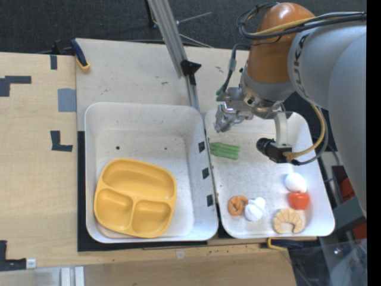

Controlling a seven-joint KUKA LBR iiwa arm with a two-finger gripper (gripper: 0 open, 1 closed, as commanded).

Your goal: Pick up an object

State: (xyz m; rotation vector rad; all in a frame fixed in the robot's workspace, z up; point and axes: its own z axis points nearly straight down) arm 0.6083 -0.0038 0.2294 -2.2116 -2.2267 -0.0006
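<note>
My gripper (223, 122) hangs over the far left part of the right bin (315, 219), just above and slightly left of a green bean-like piece (224, 151) lying on the bin floor. Nothing shows between the fingers. Along the bin's near edge lie a brown pretzel (237, 205), a white garlic-like item (255, 210), a croissant (289, 220), a red tomato-like piece (299, 201) and a white egg (295, 182).
The left bin (119, 121) holds a yellow divided plate (136, 197) in its near half. A metal pole (172, 37) slants down to the bins' shared edge. A black cable fitting (274, 150) hangs beside the arm over the right bin.
</note>
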